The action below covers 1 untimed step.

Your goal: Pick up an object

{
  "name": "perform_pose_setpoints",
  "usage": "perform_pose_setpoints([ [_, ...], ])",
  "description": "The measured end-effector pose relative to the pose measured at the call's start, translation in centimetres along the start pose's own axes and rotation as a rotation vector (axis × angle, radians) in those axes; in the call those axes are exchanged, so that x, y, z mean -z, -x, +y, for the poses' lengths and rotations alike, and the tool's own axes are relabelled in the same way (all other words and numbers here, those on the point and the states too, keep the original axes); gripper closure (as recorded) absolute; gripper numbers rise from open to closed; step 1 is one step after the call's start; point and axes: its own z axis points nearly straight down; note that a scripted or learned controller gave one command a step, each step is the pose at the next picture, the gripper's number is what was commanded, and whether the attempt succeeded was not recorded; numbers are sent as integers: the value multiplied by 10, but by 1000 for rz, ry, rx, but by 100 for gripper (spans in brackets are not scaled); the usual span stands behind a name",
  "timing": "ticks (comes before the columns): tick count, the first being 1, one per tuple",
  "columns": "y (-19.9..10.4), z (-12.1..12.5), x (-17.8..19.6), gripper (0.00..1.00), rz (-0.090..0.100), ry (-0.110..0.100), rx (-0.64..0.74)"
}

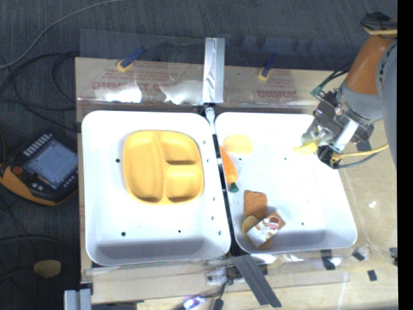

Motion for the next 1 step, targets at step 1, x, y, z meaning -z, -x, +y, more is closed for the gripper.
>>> perform_pose_setpoints([
  [1, 64, -65, 11, 100, 0, -1, -47],
])
